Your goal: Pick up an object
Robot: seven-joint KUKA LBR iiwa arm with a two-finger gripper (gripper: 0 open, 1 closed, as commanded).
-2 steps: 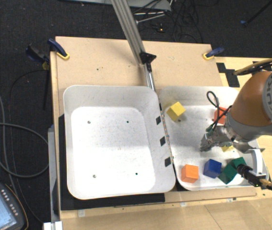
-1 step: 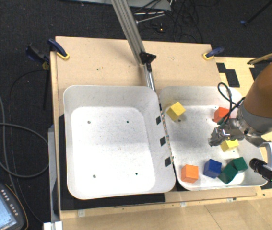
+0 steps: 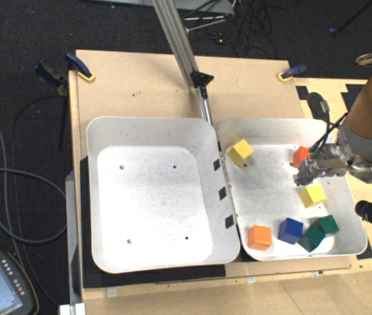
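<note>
camera view, looking down at a slant: the arm [image 3: 369, 120] comes in from the right and the gripper [image 3: 307, 174] hangs low over the right bin [image 3: 264, 140], near its far right side. whether it's spread or pressed together, i cannot tell from up here; the wrist hides that, and nothing is visibly pinched. right under and beside it sits a red-orange block [image 3: 300, 155], partly covered by the gripper, and just below that a yellow block [image 3: 313, 194], tilted. either could be the target, probably the red-orange one since the tool is parked over it. further along the near edge of that bin, a huddle: orange block [image 3: 260, 236], blue block [image 3: 290, 230], and two green blocks [image 3: 319, 231] touching each other in the corner, awkward to reach because they crowd the wall. another yellow cube [image 3: 241, 152] sits alone near the divider, an easy open grab. the left bin [image 3: 107, 176] lies beside it, likely the drop side. the pick looks not yet made.
</note>
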